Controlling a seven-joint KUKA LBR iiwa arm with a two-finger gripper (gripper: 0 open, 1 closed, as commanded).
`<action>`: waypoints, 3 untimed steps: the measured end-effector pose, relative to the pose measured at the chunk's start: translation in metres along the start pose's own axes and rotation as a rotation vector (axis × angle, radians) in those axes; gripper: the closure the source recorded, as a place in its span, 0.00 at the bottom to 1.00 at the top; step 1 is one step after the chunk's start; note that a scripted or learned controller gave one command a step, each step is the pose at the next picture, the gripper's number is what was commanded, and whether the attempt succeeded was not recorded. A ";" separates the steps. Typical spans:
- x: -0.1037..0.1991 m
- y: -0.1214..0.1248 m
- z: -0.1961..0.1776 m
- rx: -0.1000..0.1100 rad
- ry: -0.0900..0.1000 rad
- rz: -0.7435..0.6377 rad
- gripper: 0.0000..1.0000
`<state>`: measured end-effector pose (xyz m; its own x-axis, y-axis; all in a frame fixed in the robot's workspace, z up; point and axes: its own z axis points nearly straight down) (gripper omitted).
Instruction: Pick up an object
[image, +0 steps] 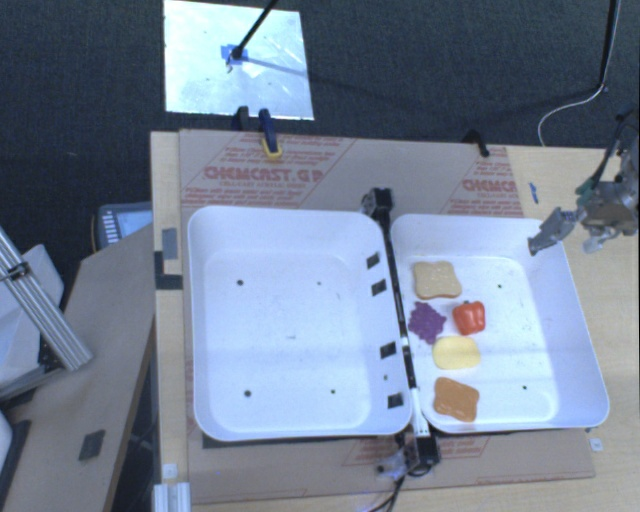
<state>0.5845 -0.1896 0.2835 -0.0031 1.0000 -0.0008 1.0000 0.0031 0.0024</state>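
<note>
1. Two bins sit side by side on the bench (520, 165); the left bin (290, 320) touches the right bin (560, 330) along a middle seam.
2. Five items lie in the right bin, all near its left wall; the toast slice (436, 280) is farthest back; the grape bunch (427, 321) lies in front of it, with the pepper (470, 317) just to its right.
3. The round piece (456, 352) sits in front of those two; the flat piece (456, 398) is nearest the front rim.
4. The gripper (575, 225) hangs over the right bin's back right corner, well apart from the items.
</note>
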 end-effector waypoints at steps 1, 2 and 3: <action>0.029 -0.036 0.129 0.013 0.005 0.001 0.00; 0.045 -0.038 0.203 0.005 0.003 0.001 0.00; 0.037 0.066 0.079 -0.019 -0.005 -0.005 0.00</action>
<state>0.6508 -0.1526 0.2050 -0.0081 1.0000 -0.0058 0.9997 0.0083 0.0215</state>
